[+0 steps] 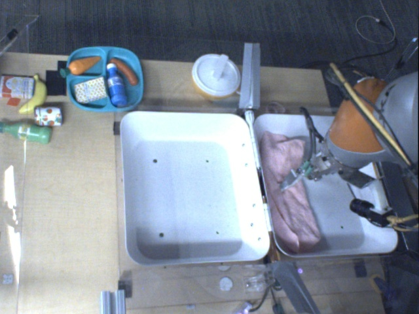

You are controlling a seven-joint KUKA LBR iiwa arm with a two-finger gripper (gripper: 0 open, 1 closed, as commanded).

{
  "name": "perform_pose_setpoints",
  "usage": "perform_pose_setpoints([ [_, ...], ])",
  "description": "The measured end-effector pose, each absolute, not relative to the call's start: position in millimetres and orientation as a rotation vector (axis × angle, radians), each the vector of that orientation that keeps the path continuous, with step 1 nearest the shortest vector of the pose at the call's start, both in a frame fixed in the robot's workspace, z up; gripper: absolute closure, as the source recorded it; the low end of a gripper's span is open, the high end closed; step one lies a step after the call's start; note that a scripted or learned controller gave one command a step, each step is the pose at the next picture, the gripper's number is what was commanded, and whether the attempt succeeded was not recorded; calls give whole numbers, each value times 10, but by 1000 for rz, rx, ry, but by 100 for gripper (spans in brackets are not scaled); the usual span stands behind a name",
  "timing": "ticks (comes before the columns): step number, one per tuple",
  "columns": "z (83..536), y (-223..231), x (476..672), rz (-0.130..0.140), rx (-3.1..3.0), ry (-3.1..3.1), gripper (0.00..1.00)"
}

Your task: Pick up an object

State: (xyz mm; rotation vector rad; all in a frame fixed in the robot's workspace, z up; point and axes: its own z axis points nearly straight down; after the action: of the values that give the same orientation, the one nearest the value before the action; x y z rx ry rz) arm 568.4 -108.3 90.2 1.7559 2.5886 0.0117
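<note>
A pink folded cloth [288, 191] lies lengthwise along the left side of the right bin [347, 237]. My gripper [296, 177] reaches in from the right and hovers over the cloth's middle, its tips pointing left and down at the fabric. Whether the tips touch the cloth I cannot tell. The grey arm with its orange band [353, 126] fills the right bin's upper right.
The left bin [190, 188] sits next to the right bin, split by a metal divider [258, 175]. Behind the bins stand a blue tray of toy food [105, 78] and a white lidded container [216, 76]. Small items [29, 106] lie at the far left.
</note>
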Motion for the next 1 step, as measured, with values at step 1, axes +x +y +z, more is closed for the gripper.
perform_pose_setpoints([
  [1, 1020, -1072, 5713, 17, 1751, 2585, 100],
])
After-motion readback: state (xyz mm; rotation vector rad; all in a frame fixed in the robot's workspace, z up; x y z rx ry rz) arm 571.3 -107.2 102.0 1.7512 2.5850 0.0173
